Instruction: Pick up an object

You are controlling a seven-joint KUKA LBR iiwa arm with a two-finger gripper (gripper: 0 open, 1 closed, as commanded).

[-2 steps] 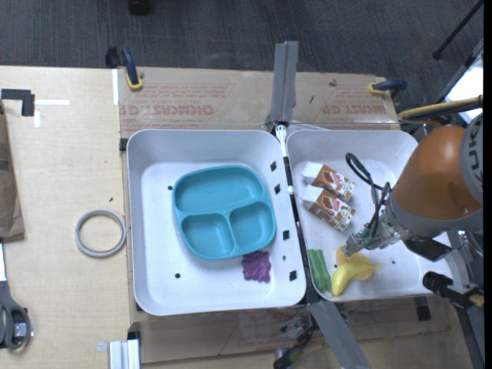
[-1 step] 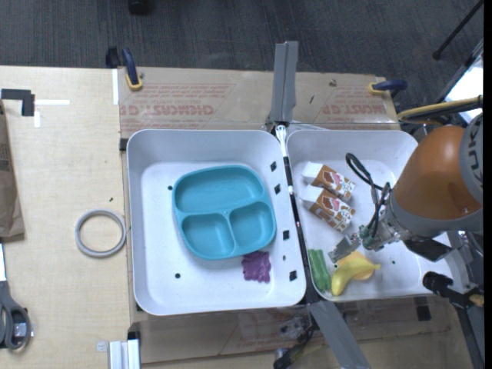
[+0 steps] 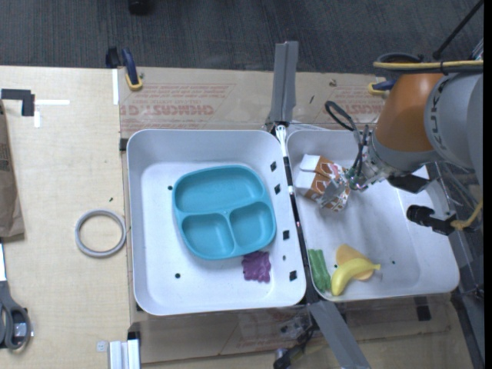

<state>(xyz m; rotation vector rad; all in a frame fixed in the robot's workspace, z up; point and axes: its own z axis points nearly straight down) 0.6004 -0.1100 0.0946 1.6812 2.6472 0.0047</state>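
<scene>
gripper (image 3: 338,194) low in right bin (image 3: 400,271), on small carton (image 3: 317,177) near divider | jaws: honestly can't tell | carton probably light, thin-walled, crushable | pinch flat sides gently, not corners

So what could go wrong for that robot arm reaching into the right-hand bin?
The gripper is down among a tightly packed small white box and brown patterned packet, so it might nudge them aside rather than catch one. They lie close to the right white bin's left wall, which could block a clean grip. The yellow plastic banana and green pod-shaped toy lie apart, likely safe.
</scene>
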